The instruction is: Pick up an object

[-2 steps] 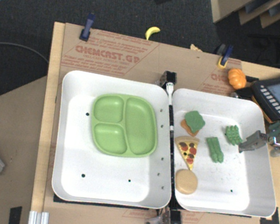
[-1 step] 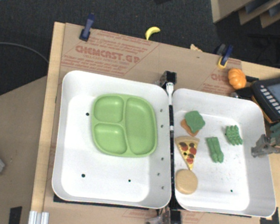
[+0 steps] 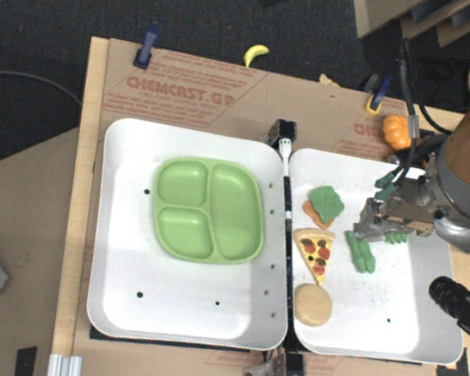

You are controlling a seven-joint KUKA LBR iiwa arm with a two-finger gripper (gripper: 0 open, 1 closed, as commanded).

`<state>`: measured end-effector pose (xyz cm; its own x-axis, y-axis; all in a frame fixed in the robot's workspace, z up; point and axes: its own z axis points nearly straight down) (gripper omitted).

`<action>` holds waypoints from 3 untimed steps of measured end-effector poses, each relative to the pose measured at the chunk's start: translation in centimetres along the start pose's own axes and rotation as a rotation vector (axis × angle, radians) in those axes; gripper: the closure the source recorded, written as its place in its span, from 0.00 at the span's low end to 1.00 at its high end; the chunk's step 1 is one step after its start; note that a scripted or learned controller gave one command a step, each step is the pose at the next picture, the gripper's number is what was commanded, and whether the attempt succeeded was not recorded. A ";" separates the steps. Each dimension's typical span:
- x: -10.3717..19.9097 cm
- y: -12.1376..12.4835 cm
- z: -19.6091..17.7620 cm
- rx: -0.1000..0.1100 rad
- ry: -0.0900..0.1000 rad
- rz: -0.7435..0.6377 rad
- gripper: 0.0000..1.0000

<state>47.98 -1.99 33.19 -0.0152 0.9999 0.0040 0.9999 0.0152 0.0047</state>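
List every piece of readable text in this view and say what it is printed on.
"CHEMCAST GP": large reddish letters on the brown protective sheet covering the bench, behind the left bin.
Smaller reddish lines under and above that name: too blurred to read.
Reddish print on the same sheet behind the right bin, near the orange toy: partly hidden and too blurred to read.

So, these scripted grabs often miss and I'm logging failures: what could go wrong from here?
1. The gripper hangs over one end of the green toy, so a grab there may tip it or slip off.
2. The pizza slice, sandwich and cookie lie close by, so a drifting descent could knock them.
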 end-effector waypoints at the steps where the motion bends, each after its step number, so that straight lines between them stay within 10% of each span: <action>1: -8.8 -0.2 -1.6 -0.001 -0.009 0.023 1.00; 2: -5.4 0.0 -20.6 -0.019 -0.006 0.011 1.00; 3: -2.8 -0.1 -11.7 0.013 -0.003 0.013 1.00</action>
<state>47.90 -4.87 44.92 -0.0025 1.0000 0.0009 1.0000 0.0025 -0.0088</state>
